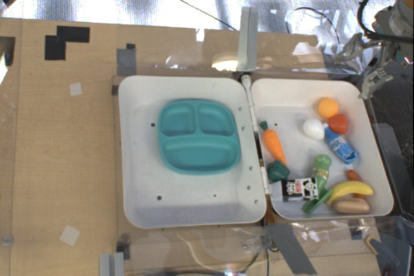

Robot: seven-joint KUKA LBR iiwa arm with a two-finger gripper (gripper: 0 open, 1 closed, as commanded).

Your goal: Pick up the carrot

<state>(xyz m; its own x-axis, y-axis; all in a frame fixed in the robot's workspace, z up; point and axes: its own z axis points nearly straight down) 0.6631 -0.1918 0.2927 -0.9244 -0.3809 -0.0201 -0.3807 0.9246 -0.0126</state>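
Note:
The carrot [275, 145] is orange with a small green top and lies along the left wall of the right bin [284, 95], its tip pointing toward the near edge. My gripper [373, 76] hangs at the far right corner of that bin, above its rim and well away from the carrot. Nothing shows in it.
A dark green piece [278, 170] touches the carrot's lower end. Further right lie a white egg [314, 129], an orange ball [328, 106], a red tomato [338, 123], a blue bottle [341, 146], a green bottle [321, 168], a small carton [301, 188] and a banana [350, 190]. The left bin [139, 158] holds a teal divided plate [198, 136].

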